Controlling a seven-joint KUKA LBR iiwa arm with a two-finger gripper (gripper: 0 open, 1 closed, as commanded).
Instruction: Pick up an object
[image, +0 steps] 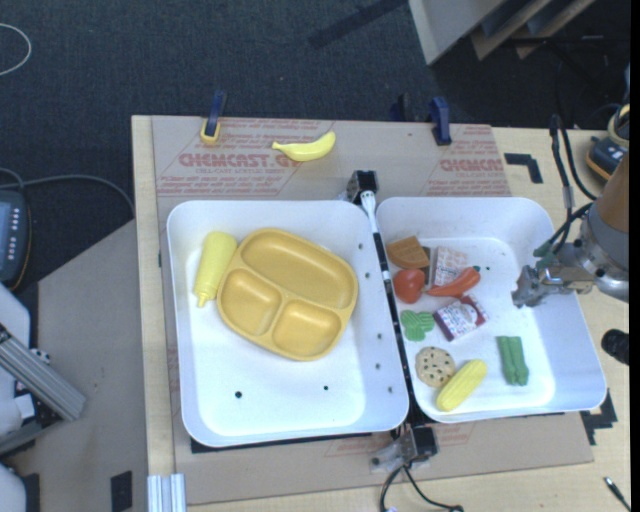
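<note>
I can't tell my pincer's (532, 285) state, hovering at three o'clock in the right bin (570, 395); descending there risks missing the green piece (513, 359) at five o'clock.

red "chemcast" lettering printed on the brown protective paper covering the worktop (260, 158), partly legible again at upper right beside the right bin, smaller print beneath unreadable
</note>
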